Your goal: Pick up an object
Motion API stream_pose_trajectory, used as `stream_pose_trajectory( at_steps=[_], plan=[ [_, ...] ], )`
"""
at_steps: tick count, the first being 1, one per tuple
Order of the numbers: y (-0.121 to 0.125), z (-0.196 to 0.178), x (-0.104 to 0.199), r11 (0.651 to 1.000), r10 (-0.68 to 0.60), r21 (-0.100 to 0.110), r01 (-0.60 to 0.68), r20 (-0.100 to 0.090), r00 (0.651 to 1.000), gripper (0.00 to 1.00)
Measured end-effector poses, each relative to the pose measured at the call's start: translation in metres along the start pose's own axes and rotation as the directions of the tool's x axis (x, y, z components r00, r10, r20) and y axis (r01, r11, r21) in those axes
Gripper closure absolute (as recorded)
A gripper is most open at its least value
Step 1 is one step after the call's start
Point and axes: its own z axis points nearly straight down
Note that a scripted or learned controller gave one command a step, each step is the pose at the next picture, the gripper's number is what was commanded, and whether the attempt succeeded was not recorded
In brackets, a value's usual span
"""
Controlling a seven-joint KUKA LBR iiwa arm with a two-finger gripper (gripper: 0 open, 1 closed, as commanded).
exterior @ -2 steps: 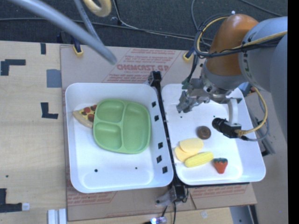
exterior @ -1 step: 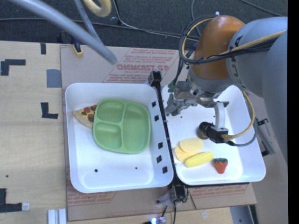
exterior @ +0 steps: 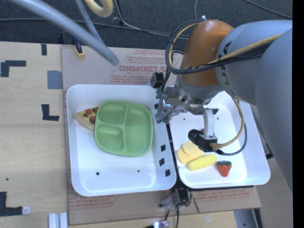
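Observation:
My gripper (exterior: 163, 110) hangs over the wall between the two bins, at the upper right corner of a green divided plate (exterior: 124, 128) that lies in the left bin (exterior: 85, 175). A pizza slice (exterior: 87, 117) pokes out from under the plate's left edge. In the right bin (exterior: 251, 172), a pale yellow slice (exterior: 188, 151), a yellow corn cob (exterior: 202, 162) and a red strawberry (exterior: 224, 167) lie together near the front. Nothing shows in the gripper.
The big grey and orange arm (exterior: 209, 56) covers the back of the right bin. Both bins rest on a cardboard sheet (exterior: 137, 68) on the wooden bench. A grey pole (exterior: 57, 15) crosses the upper left.

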Motion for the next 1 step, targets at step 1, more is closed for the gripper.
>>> stream_pose_trajectory(
  at_steps=[1],
  plan=[
    [-0.0215,-0.0061,0.0523,1.000,-0.001,0.000,0.001,0.000,1.000,1.00]
  ],
)
